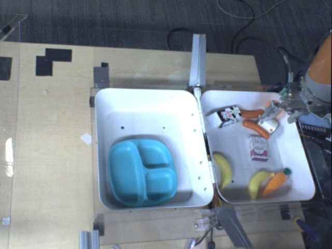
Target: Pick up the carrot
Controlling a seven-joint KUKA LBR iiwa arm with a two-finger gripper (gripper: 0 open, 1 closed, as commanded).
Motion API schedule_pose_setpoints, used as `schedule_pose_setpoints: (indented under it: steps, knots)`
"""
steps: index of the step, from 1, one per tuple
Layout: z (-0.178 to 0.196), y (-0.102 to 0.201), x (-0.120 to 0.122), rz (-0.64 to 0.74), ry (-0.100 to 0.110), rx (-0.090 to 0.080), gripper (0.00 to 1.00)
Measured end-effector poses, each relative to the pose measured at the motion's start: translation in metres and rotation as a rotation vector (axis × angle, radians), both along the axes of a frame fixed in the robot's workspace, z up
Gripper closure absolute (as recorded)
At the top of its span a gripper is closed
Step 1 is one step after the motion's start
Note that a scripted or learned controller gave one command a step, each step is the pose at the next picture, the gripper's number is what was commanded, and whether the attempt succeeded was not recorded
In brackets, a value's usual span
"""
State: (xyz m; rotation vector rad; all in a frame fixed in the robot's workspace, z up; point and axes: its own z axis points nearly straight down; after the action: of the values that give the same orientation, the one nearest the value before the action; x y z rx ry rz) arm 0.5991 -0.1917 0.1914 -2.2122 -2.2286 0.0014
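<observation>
My end effector [272, 117] hung low over the far side of the right bin [306, 160], just beside two orange sausages [255, 122]. The view was too small and blurred there for me to tell how it was set, or whether it held anything.

The carrot [274, 183] lay at the near edge of that bin, green top pointing away, touching a banana [256, 182] on its left. A second banana [223, 169] rested by the bin's left wall, a small red packet [258, 148] sat mid-bin, and a black-and-white toy [229, 114] lay near the far wall. The left bin [119, 108] held a blue tray [141, 172].

I judged the approach unfinished: I was well apart from the carrot. Next I needed to travel toward the near edge and come down across the carrot, clear of the banana.
</observation>
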Motion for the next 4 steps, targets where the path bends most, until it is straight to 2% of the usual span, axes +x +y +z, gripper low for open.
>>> schedule_pose_setpoints:
  steps: [1,2,3,4]
  knots:
    - [-0.04,-0.012,0.034,-0.019,-0.001,-0.001,0.0]
    - [-0.031,-0.01,0.036,-0.009,-0.002,-0.003,1.0]
    - [-0.031,-0.01,0.036,-0.008,-0.001,-0.003,0.0]
    - [-0.107,0.001,0.062,-0.026,0.001,-0.001,0.0]
